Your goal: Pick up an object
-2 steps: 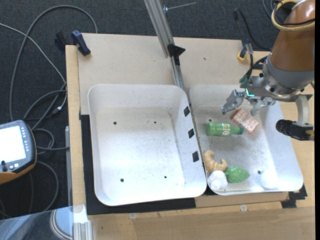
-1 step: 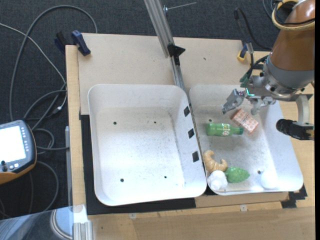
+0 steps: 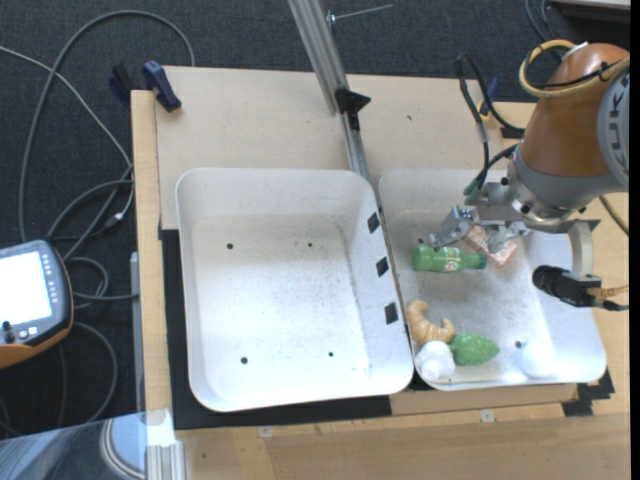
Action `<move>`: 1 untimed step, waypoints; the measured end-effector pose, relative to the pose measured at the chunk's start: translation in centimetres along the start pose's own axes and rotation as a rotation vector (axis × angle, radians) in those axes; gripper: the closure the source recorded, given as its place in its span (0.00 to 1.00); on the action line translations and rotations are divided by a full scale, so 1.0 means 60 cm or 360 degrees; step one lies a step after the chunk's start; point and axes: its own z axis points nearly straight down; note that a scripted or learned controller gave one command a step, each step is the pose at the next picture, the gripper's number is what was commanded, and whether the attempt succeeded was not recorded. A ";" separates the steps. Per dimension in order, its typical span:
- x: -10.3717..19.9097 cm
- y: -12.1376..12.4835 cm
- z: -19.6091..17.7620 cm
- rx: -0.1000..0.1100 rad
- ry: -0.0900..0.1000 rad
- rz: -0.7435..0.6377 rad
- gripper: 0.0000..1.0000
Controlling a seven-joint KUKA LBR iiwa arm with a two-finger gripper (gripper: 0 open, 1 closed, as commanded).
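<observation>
My gripper (image 3: 472,230) hangs low over the right bin (image 3: 575,363), in its far half, below the grey and orange arm (image 3: 572,128). A green bottle (image 3: 448,259) lies on its side just in front of the gripper and slightly to its left. Right next to the gripper, a red and white packet (image 3: 500,250) sits partly hidden under it. Whether either one touches the gripper cannot be made out.
Near the right bin's front edge lie a tan pastry-shaped toy (image 3: 428,320), a white round object (image 3: 435,359), a green lumpy toy (image 3: 474,348) and a pale object (image 3: 538,358). The left bin (image 3: 200,208) sits beside it. A metal pole (image 3: 320,43) slants across the back.
</observation>
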 end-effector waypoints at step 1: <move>0.004 0.015 0.095 -0.0001 0.0001 -0.0001 0.00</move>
